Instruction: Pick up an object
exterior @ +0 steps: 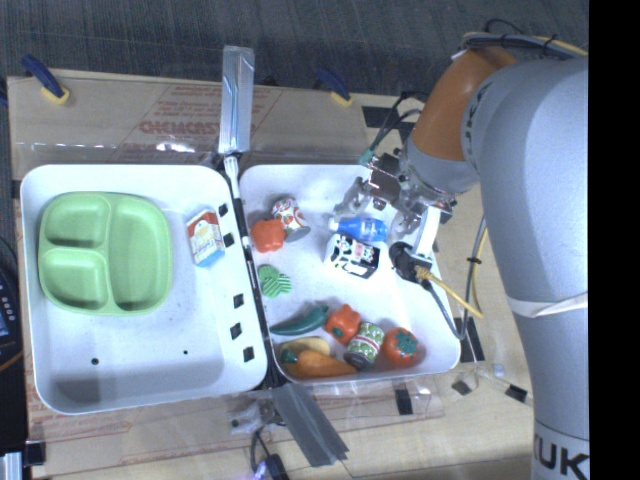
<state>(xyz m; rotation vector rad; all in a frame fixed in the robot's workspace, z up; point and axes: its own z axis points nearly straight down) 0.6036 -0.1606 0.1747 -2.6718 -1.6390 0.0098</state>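
My gripper [362,204] hangs low over the upper middle of the right bin [440,320]. Right below it lies a blue bottle [360,230], with a black-and-white cow-patterned item [354,255] just in front. The bottle looks to be resting on the bin floor; I cannot tell whether the gripper touches it. Left of it sit a striped red-and-white ball [288,213], an orange piece [267,235] and a green ridged piece [275,282].
Along the right bin's front edge lie a green pepper [300,320], an orange pepper [342,321], a small can [366,341], a tomato [402,345] and a carrot [318,365]. The left bin [150,378] holds a green divided plate [103,251] and a small carton [205,238].
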